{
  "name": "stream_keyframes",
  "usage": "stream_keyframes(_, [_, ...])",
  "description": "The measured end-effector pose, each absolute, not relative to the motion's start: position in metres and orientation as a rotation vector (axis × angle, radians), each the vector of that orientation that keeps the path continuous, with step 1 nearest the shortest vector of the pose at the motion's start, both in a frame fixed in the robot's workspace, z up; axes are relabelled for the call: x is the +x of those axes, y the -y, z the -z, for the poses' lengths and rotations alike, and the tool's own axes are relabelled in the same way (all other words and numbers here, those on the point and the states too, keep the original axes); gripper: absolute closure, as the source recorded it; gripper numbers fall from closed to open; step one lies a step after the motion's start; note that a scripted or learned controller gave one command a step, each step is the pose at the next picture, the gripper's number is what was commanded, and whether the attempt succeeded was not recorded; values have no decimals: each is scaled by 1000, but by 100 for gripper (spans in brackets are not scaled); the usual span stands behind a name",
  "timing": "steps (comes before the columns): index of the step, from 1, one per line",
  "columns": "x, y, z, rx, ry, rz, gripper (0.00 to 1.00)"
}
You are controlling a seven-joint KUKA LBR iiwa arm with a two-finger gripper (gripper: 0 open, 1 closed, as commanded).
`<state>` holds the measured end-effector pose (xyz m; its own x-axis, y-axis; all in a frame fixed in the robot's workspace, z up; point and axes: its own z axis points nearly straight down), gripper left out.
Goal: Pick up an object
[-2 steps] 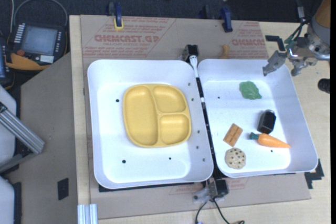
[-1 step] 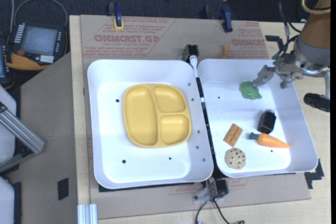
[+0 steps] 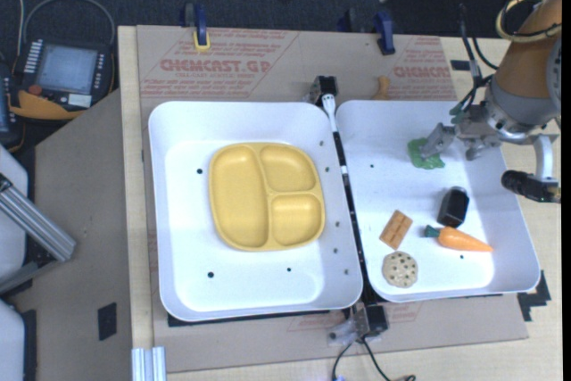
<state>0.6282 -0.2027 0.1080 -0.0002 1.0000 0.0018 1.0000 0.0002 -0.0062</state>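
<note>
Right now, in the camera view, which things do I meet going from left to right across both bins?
Yellow tray → cracker → green piece → black block. The cookie and the carrot overlap others sideways, so I leave them out.

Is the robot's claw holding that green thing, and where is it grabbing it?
I can't tell. The claw sits right at the green thing in the right bin, but whether it's pinched isn't clear.

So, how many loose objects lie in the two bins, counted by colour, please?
Yellow: 1, divided plate
Green: 1, green item
Black: 1, black block
Orange: 1, carrot
Brown/tan: 2, wafer, cookie
Total: 6
</note>
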Motion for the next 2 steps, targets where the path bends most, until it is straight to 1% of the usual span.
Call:
stream_keyframes(1, [630, 203, -122, -2221, 2224, 0, 100])
stream_keyframes(2, [626, 204, -168, -2227, 2225, 4, 100])
